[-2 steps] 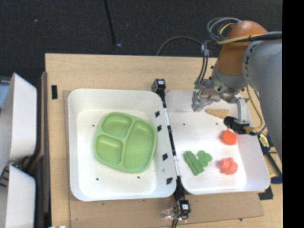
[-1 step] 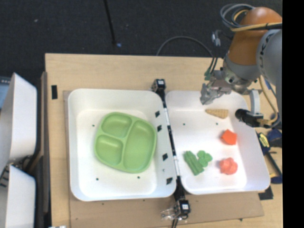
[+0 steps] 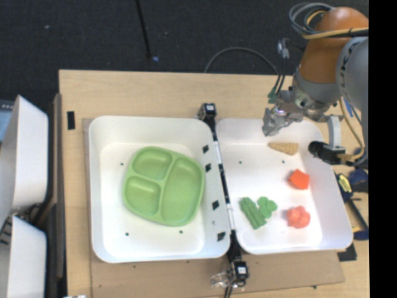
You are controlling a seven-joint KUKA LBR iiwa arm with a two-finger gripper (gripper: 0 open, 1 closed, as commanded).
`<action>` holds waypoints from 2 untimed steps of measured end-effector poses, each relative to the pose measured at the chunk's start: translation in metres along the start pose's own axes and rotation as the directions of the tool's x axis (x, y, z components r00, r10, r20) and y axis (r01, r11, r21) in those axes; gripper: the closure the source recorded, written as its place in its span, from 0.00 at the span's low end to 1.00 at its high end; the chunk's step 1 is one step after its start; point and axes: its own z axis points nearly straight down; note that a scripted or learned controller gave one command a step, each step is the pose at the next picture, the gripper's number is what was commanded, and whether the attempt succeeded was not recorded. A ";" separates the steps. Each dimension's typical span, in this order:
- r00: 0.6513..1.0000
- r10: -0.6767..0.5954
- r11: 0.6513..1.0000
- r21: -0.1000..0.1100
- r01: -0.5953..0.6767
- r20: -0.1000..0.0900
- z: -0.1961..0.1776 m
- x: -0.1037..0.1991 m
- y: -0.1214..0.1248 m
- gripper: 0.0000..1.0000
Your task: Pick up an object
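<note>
Camera view: smooth green compartment plate [image 3: 164, 185]; tan wedge [image 3: 283, 147] beside gripper [image 3: 273, 128].

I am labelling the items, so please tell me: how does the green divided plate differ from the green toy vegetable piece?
The green divided plate lies in the left white bin; the green toy vegetable piece lies in the right white bin. The plate is far larger. The plate is pale green and rounded with three compartments; the vegetable piece is darker green and irregular in outline. Both are green and lie apart from the gripper.

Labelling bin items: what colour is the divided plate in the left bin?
Light green plate, seen in the camera view.
</note>
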 end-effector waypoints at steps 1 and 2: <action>1.000 -0.006 1.000 0.003 0.006 0.000 -0.005 0.034 -0.029 1.00; 1.000 -0.008 1.000 0.002 0.008 -0.001 -0.015 0.072 -0.049 1.00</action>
